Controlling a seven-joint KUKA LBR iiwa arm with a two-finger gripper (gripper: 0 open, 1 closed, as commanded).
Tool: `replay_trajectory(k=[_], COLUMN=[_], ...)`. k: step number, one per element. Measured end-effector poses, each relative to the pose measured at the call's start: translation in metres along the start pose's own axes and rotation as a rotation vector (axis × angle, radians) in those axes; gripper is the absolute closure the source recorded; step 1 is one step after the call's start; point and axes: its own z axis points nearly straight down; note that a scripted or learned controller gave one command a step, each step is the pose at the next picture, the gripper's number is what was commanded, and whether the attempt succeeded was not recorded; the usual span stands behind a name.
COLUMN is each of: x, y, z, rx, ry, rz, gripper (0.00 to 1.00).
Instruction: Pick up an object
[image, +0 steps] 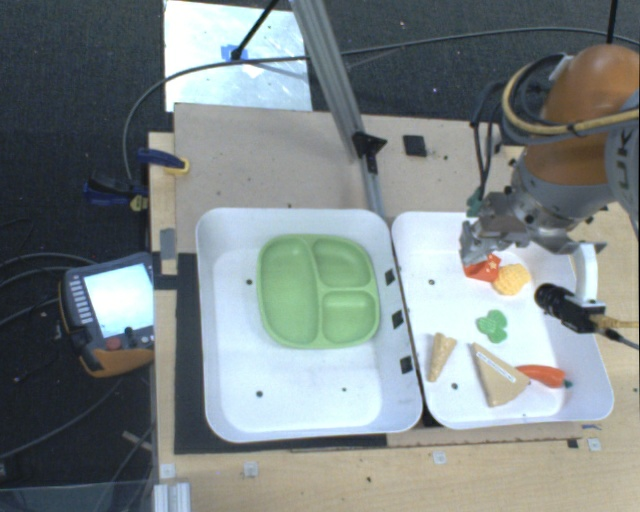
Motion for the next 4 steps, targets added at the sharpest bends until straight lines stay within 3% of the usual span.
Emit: replay_trajectory(k=[3,4], x=[0.152,0.150], y=[0.048,0.048], z=[0.018,0.018], rx=[-0.001,0.000], ry=[0.001,0.001], rz=[-0.003,-0.001], gripper=[1.00,0.00])
